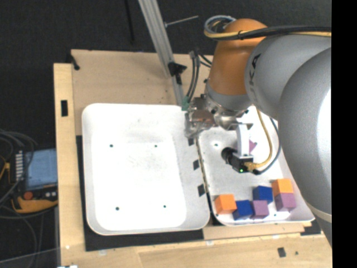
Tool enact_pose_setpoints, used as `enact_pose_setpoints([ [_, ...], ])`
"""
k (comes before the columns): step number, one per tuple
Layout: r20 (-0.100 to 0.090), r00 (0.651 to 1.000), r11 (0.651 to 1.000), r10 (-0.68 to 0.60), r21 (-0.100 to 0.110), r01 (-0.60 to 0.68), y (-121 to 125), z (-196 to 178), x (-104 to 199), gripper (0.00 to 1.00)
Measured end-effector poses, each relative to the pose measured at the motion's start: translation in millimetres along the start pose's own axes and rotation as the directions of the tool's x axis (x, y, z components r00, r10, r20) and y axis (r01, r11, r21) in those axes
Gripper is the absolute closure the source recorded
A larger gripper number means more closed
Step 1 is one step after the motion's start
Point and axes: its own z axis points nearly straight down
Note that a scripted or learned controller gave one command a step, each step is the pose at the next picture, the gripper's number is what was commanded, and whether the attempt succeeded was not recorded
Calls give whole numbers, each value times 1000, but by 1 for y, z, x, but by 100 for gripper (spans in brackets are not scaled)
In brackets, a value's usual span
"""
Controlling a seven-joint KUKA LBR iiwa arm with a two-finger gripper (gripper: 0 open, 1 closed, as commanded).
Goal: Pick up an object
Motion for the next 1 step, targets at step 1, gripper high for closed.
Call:
enact_pose_setpoints([
  [1,1,1000,1000,1,1,-1,24,3,38,100],
])
